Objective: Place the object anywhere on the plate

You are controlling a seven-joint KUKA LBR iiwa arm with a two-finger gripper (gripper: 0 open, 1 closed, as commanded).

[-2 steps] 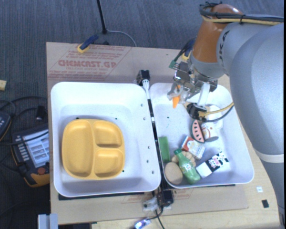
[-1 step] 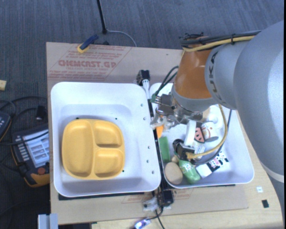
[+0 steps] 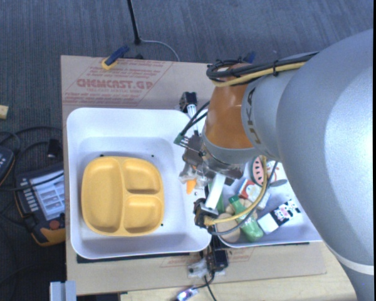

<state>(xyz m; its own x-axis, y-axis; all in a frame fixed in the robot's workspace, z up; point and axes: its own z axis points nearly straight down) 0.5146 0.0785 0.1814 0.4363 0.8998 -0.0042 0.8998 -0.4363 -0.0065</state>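
bench, two bins | yellow plate left bin | end effector right bin

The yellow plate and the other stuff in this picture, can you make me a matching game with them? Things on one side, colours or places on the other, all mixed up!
Things:
1. plate
2. band above the robot's wrist
3. small block on the carpet
4. green toy

Matches:
A. orange
B. in the right-hand bin, under the arm
C. yellow, with three compartments, in the left-hand bin
D. far left of the view, off the bench

Right pairs: 1-C, 2-A, 3-D, 4-B
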